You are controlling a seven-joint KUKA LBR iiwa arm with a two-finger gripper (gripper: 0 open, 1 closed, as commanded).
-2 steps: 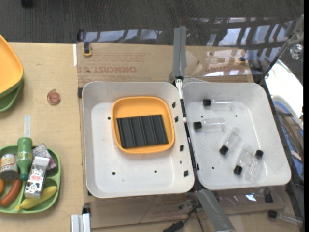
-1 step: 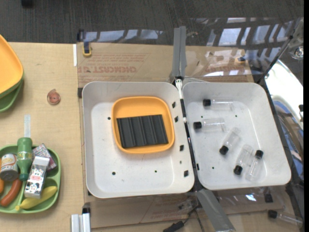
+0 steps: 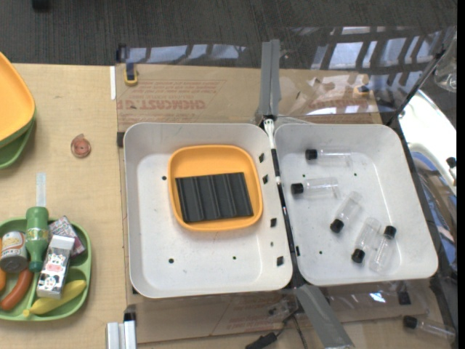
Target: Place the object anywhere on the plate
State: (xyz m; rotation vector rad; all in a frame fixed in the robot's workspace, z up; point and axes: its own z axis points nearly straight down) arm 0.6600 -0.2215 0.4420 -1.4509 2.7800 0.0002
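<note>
Clear plastic vials with black caps [image 3: 347, 213], right bin: light, stiff, slippery, likely roll | grasp mid-barrel | orange plate [image 3: 215, 160] frame centre | hand state: cannot tell

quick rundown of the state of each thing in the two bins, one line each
orange plate: flat in the left bin, bearing a dark ribbed pad
vial at top: lying on its side in the right bin, black cap on
vial below it: lying, capped
middle vial: lying at a slant, capped
two lower vials: lying close together, capped
</note>
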